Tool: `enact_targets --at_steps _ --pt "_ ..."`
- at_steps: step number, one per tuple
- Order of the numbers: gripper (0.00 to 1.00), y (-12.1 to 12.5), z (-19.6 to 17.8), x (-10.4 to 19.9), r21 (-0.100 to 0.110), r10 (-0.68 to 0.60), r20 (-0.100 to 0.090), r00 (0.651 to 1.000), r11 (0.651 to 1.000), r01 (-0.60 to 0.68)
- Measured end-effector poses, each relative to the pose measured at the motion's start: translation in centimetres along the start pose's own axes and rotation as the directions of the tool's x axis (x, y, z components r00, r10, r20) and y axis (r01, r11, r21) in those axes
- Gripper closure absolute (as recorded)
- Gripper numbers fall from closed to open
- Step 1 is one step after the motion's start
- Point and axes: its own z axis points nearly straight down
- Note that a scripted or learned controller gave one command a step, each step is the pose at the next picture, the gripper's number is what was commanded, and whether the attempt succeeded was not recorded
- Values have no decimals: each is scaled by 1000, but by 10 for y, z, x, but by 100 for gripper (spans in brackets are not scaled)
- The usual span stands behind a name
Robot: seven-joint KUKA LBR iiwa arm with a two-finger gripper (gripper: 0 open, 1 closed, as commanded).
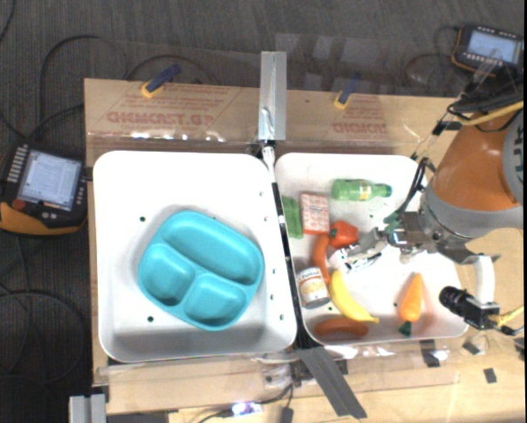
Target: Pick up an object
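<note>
Grey and orange, the arm (pixel 475 192) comes in from the right and bends down over the right bin (pixel 396 167), one of two shallow white bins on the tabletop (pixel 202 113). Its claw (pixel 362 256) hangs low near the middle of that bin, just right of a red pepper-like toy (pixel 343 233). Whether the claw is open or closed cannot be made out from this angle, and nothing can be seen between its tips.

Most of the right bin's contents crowd its left half. A green bottle (pixel 361 189) lies on its side near the far wall. Below it sit a pink packet (pixel 314 212) and, against the left wall, a green flat item (pixel 291 218). An orange piece (pixel 320 252) lies just beside the red toy. A small jar (pixel 313 286) stands near the left wall, touching or nearly touching a yellow banana (pixel 347 297). A reddish-brown object (pixel 341 327) lies along the near wall, just under the banana's tip. An orange carrot (pixel 410 299) rests apart from the rest, toward the bin's near right corner.

The left bin (pixel 122 183) holds a turquoise divided plate (pixel 202 267), with three compartments, sitting slightly tilted near the middle.
</note>
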Motion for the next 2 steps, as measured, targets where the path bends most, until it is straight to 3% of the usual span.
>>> enact_targets --at_steps 1,2 --pt "0 26 66 12 -33 -300 23 954 953 300" --pt "0 85 75 9 -35 -496 43 867 867 498"
